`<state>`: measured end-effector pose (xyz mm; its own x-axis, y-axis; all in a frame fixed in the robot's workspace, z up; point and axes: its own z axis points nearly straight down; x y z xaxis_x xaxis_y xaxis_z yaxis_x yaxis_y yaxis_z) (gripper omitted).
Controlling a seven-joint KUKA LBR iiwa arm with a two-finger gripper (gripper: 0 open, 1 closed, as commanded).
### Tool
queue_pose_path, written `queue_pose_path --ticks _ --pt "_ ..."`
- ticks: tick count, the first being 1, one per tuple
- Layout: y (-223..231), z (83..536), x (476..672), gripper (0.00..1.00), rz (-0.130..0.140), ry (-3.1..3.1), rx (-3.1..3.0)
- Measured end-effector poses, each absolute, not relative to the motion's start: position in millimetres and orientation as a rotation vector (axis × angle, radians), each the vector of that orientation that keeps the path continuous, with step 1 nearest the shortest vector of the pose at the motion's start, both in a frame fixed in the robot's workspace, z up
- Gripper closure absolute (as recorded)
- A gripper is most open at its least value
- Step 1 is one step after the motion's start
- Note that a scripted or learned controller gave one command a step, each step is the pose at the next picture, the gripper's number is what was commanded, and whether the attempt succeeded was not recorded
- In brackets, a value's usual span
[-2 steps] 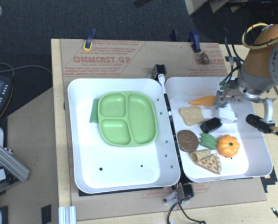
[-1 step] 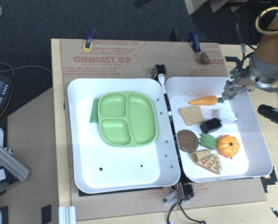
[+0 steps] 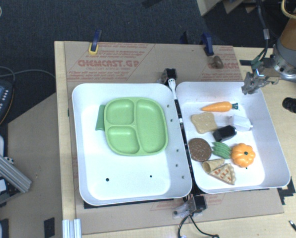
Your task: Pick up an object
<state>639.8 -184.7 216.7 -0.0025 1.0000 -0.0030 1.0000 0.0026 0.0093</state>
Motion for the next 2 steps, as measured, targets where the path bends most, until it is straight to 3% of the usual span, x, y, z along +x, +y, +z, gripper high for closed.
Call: queue_pose_path --ticks 1,2 --pt "-185 226 640.7 1.0 0.003 2.219 2.216" --pt "-132 221 624.6 1.0 0.001 2.229 2.218"
